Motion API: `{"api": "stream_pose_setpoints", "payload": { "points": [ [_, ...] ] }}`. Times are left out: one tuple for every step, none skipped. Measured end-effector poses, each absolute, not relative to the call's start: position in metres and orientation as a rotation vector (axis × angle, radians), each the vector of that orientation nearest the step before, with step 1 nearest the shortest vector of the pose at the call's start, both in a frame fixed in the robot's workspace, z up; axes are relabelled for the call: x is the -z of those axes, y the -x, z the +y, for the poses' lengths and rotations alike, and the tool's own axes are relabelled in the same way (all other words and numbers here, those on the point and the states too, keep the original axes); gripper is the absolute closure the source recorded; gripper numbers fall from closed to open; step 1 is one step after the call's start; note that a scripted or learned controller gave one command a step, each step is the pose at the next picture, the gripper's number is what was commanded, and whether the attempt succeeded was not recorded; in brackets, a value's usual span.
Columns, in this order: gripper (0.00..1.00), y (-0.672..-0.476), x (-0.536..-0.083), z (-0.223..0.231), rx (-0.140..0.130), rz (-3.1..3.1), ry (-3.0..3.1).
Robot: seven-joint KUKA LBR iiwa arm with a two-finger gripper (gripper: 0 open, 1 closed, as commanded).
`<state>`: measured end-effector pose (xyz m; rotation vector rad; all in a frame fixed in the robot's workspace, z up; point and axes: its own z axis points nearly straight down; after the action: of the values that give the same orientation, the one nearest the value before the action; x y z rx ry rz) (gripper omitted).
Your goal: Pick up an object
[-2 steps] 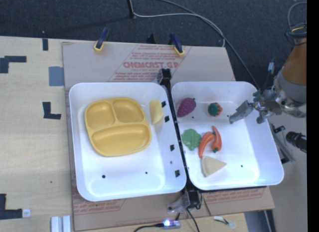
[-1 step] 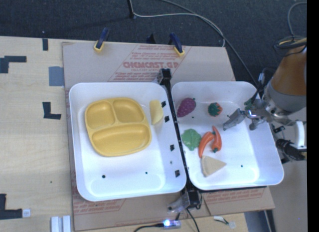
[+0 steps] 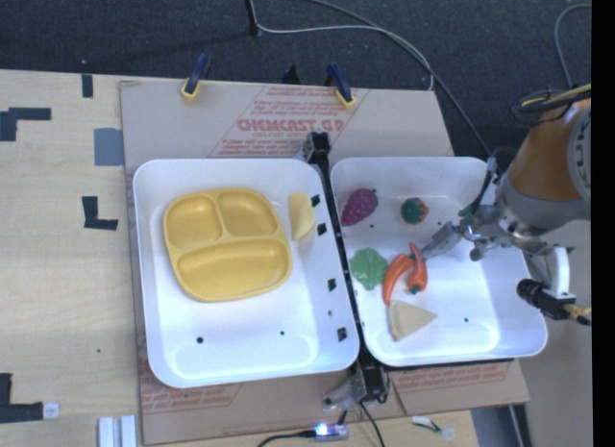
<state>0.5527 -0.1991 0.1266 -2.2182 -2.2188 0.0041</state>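
Note:
The right bin [image 3: 480,335] holds a purple bunch of grapes [image 3: 359,206], a small red and green fruit [image 3: 414,210], a green leafy piece [image 3: 368,267], an orange pepper-like piece [image 3: 402,277] and a beige wedge [image 3: 410,320]. My gripper [image 3: 434,243] reaches in low from the right, its tip just right of and above the orange piece. I see nothing held in it. The grey arm with its orange band [image 3: 548,161] stands over the bin's right rim.
The left bin [image 3: 240,354] carries a yellow divided plate [image 3: 227,243] and a pale yellow piece [image 3: 302,215] by the divider. Black clips [image 3: 332,234] join the bins. Cables [image 3: 384,37] run behind the bench.

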Motion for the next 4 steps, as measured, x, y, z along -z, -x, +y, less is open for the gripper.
{"api": "stream_pose_setpoints", "payload": {
  "points": [
    [0.00, -0.553, -0.085, -0.198, 0.001, -2.224, 2.221],
    [1.00, -0.554, -0.097, -0.200, 0.001, -2.224, 2.224],
    [1.00, -0.551, -0.139, -0.200, 0.002, -2.224, 2.223],
    [1.00, -0.558, -0.200, -0.198, 0.004, -2.225, 2.223]
  ]
}}
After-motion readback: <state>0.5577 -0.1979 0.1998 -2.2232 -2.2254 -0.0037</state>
